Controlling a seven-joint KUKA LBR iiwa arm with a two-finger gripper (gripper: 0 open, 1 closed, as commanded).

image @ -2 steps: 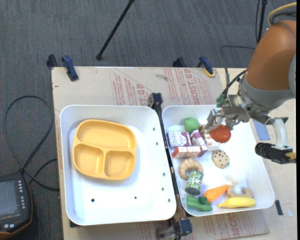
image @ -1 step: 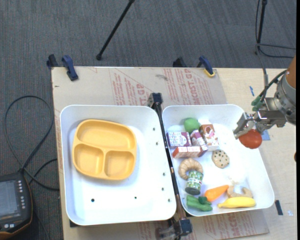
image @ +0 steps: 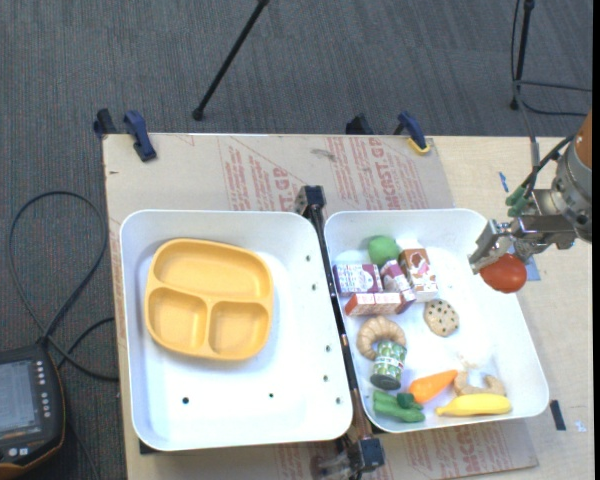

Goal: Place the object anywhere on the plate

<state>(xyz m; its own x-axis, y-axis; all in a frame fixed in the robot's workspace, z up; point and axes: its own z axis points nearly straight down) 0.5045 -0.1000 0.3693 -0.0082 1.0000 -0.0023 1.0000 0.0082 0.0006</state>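
Grey ribbed carpet [image: 180, 48] surrounds the pale board [image: 280, 168], which blue clamps [image: 138, 133] hold at its far edge. The yellow plate [image: 210, 298] lies in the left bin [image: 140, 408]. Over the right bin's [image: 525, 353] right rim, the gripper [image: 500, 258] clasps a red tomato [image: 504, 273] between its fingers

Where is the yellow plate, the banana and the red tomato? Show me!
plate [image: 166, 268]: camera view, on the rim of its top compartment.
banana [image: 475, 405]: camera view, on the middle of the fruit.
tomato [image: 505, 275]: camera view, on its round red side, just under the gripper [image: 500, 251].
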